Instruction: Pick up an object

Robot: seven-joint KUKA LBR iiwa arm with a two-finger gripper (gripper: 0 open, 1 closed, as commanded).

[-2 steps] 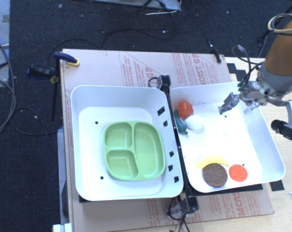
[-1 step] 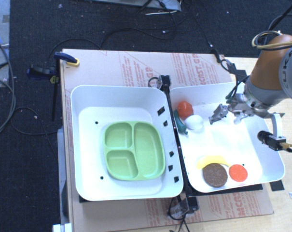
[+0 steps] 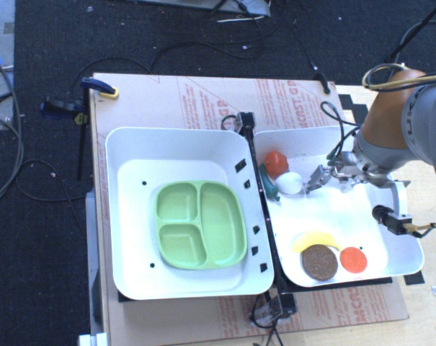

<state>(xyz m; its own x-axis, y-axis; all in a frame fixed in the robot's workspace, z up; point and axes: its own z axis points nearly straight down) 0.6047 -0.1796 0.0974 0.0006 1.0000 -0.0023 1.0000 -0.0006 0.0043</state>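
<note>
A green divided plate lies in the middle of the left bin. In the right bin, an orange ball and white egg sit near its upper left corner, the egg just left of the claw, whose opening cannot be told.

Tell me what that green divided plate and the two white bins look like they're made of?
The green plate looks like moulded plastic, matte: uniform pale colour, soft rounded dividers. The left bin and right bin seem thin, smooth plastic with rounded corners, though the picture can't confirm it.
</note>
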